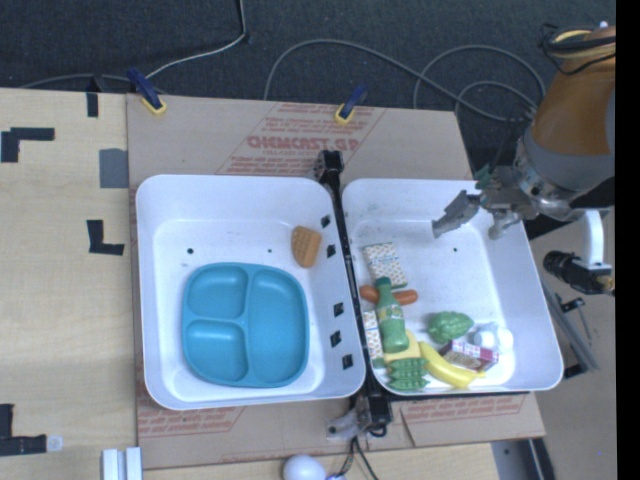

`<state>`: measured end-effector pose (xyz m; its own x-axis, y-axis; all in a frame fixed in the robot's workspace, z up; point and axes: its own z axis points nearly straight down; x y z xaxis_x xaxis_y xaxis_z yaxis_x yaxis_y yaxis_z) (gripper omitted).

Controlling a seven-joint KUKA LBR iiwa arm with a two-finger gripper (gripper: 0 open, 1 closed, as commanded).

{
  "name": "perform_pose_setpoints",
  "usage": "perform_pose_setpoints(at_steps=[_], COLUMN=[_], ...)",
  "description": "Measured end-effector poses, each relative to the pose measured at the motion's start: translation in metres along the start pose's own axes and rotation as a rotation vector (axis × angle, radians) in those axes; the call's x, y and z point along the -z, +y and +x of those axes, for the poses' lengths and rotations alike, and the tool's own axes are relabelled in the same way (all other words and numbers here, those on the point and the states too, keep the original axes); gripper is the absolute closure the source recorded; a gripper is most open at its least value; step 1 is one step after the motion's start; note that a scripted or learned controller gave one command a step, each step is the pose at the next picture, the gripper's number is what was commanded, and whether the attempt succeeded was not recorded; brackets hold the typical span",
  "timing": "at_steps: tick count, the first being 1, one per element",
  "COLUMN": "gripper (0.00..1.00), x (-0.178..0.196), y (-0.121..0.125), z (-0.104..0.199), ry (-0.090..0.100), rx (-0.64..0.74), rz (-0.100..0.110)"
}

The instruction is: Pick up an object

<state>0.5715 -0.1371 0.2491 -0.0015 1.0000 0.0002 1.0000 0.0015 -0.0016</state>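
Fingers spread and empty, the gripper (468, 218) hovers over the bare upper part of the right bin (520, 268), apparently poised to descend on the toy food (420, 333) heaped near its lower edge.

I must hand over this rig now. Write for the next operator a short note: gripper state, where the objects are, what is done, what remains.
Gripper: open, holding nothing, above the upper part of the right white bin.
Right bin, lower part: green plastic bottle, yellow toy banana, green toy broccoli, patterned flat packet.
Left white bin: blue divided plate, orange waffle-like toy.
Done: nothing picked.
Left: lower, grasp one object, lift.
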Motion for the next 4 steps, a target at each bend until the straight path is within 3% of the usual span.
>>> perform_pose_setpoints(at_steps=[1, 3, 4], gripper=[0.0, 0.0, 0.0], x=[-0.061, -0.163, -0.162], y=[0.014, -0.022, -0.037], z=[-0.004, 0.036, 0.034], ry=[0.0, -0.001, -0.002], rx=[0.0, -0.001, 0.0], rz=[0.002, -0.004, -0.009])
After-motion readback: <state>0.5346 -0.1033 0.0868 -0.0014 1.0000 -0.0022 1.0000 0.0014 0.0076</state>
